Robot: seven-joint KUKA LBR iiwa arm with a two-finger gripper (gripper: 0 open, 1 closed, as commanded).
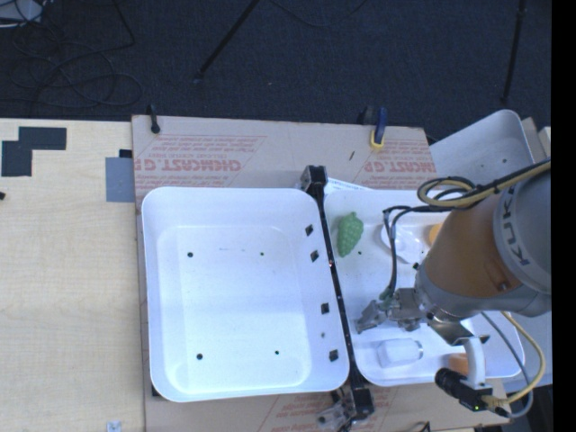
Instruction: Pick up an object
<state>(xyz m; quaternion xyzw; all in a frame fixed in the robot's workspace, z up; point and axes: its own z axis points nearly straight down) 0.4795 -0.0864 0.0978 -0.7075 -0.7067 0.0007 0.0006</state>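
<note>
My gripper (380, 315) hangs low over the middle of the right bin (367, 367), at the end of the grey and orange arm (481, 250) that comes in from the right. A green, leaf-shaped object (349, 232) lies in the far left part of that bin, well apart from the gripper. A small white object (399, 353) rests on the bin floor just in front of and below the gripper. An orange item (434, 234) peeks out behind the arm, mostly hidden. Another orange piece (459, 364) shows near the bin's front right.
The left bin (157, 241) sits beside the right one, with a black divider rail (326, 268) between them. Both bins rest on a cardboard sheet (225, 156). A blue and yellow clamp (379, 130) stands at the cardboard's far edge. Cables loop over the arm.
</note>
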